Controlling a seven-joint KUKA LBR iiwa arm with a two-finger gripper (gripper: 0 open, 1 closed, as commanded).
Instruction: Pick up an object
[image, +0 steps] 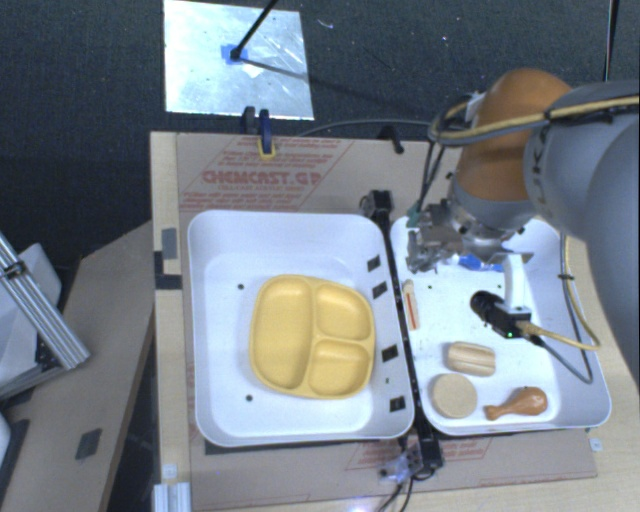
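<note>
My gripper (428, 256) hangs low over the far left corner of the right bin (578, 350). A thin orange stick (410, 304) lies just below it, along the bin's left wall. A small blue thing (482, 264) peeks out to the right of the gripper, partly hidden by the wrist. Toward the front of the bin lie a tan bread roll (470, 358), a round pale biscuit (454, 396) and a brown drumstick (520, 403). Nothing shows in the gripper's grasp.
The left bin (220, 300) holds a yellow divided plate (311, 336). The grey arm with its orange band (515, 130) covers the right bin's far side. A raised divider with black clips (392, 300) separates the bins.
</note>
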